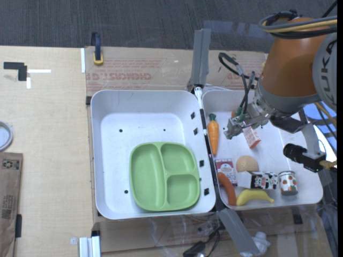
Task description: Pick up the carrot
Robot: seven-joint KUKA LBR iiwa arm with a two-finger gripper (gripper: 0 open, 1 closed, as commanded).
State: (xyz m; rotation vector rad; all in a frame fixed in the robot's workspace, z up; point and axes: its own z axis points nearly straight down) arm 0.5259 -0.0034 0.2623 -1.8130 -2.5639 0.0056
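Observation:
The carrot (pixel 213 134), orange with a small green top, lies lengthwise against the left wall of the right bin (pixel 313 197), its green end pointing away from me. My gripper (pixel 235 127) hangs over the upper middle of that bin, just right of the carrot and apart from it. The grey and orange arm reaches in from the right above it. Nothing shows held at the gripper tip.
The right bin also holds a red-white packet (pixel 252 137), a bun (pixel 247 164), a small red box (pixel 225 171), a red sausage (pixel 227 189), a banana (pixel 255 197), a cow-print carton (pixel 263 181) and a can (pixel 288 182). A green divided plate (pixel 165 175) lies in the left bin (pixel 107 143).

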